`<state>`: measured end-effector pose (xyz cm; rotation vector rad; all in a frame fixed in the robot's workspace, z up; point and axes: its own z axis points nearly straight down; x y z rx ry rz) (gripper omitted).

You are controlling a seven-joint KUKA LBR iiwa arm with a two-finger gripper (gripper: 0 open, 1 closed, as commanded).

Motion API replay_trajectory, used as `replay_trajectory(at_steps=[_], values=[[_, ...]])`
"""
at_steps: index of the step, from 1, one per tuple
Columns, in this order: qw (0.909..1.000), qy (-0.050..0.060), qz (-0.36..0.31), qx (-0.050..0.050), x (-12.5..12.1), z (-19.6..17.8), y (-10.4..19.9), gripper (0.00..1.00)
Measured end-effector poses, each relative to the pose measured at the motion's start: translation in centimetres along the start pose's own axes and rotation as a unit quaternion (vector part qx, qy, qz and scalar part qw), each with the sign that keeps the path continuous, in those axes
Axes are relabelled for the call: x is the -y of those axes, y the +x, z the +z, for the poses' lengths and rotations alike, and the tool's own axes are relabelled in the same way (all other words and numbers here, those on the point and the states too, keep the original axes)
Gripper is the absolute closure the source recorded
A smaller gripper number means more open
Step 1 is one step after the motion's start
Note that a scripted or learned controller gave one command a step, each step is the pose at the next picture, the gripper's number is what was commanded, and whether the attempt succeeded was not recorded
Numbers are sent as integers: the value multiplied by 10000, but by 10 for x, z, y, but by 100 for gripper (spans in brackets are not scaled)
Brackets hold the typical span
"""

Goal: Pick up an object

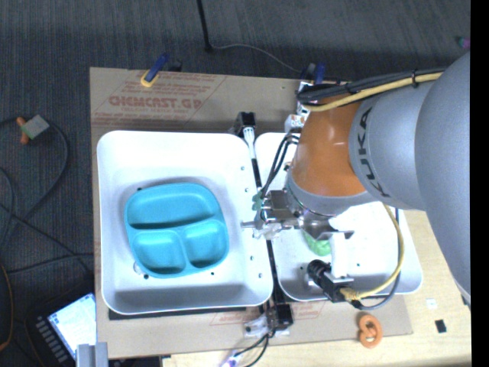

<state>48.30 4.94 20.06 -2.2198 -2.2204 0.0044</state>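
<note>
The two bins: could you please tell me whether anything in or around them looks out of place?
Nothing looks spilled or damaged. The blue tray lies slightly askew in the left bin. A small orange ring lies on the bench outside the right bin, and a green thing peeks from under the arm.

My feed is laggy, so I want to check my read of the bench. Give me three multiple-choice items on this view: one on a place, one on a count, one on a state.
1. Where does the blue tray lie?
A. in the left bin
B. in the right bin
C. on the floor

2. How many compartments does the tray have?
A. one
B. three
C. five

3. How does the tray sit?
A. on its edge
B. upside down
C. flat, open side up

Answers:
1. A: it rests inside the left bin, while the arm hangs over the right bin.
2. B: one long section lies above two smaller ones.
3. C: the hollows of its sections face the camera.

A small green thing shows under the wrist in the right bin.
</note>
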Motion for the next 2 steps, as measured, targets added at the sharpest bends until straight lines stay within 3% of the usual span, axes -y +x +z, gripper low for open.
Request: replay_trajectory(at_steps=[1, 2], values=[[10000, -6, 1, 1, -38, 11, -19, 100], [10000, -12, -2, 0, -80, 16, 2, 100]])
